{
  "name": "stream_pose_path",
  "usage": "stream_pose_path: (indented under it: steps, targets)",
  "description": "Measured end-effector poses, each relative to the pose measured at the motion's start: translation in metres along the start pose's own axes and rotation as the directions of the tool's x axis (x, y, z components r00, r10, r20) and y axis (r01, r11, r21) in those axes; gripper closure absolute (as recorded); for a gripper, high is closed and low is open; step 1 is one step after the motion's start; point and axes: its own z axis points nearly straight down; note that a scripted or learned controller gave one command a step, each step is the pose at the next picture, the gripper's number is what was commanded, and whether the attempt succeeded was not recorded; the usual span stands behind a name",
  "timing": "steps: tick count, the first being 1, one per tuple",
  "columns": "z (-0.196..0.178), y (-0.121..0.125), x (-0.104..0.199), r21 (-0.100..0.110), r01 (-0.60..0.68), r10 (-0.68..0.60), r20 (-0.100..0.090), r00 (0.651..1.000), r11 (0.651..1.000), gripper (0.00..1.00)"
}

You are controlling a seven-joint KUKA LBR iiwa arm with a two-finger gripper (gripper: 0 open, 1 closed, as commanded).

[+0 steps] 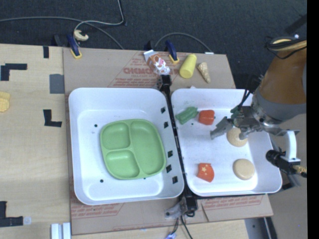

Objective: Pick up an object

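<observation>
The landmark here is the right white plastic bin, and every place below is given relative to it. The grey two-finger gripper hangs over the middle of this bin, reaching in from its right side. Its fingers look spread apart, one dark finger pointing toward the left wall of the bin, but the picture is not sharp enough to be fully sure of this. I see nothing between them.

Just under the gripper, a little toward the right wall of the bin, lies a pale tan round piece, partly covered by the gripper body. It seems to be the closest candidate for picking. A second beige round disc lies nearer the front wall of the bin. A red chunky block with a small mark lies in the front left part. A red small cube and a green soft strip lie toward the back left corner, close to each other.

The left white bin, next to the landmark bin on its left, holds a green plastic divided plate.

As I judge it, the task is not done: no object is lifted and every object rests on the bin floor. What is left is to descend, to close on one piece, and to raise it.
</observation>
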Motion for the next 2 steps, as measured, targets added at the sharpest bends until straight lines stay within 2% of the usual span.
stream_pose_path:
  steps: [1, 2]
  targets:
    - [0.061, 0.059, -0.007, 0.002, 0.001, -0.001, -0.001, 1.000, 1.000, 0.00]
    - [0.153, 0.113, -0.003, -0.007, 0.001, -0.001, 0.001, 1.000, 1.000, 0.00]
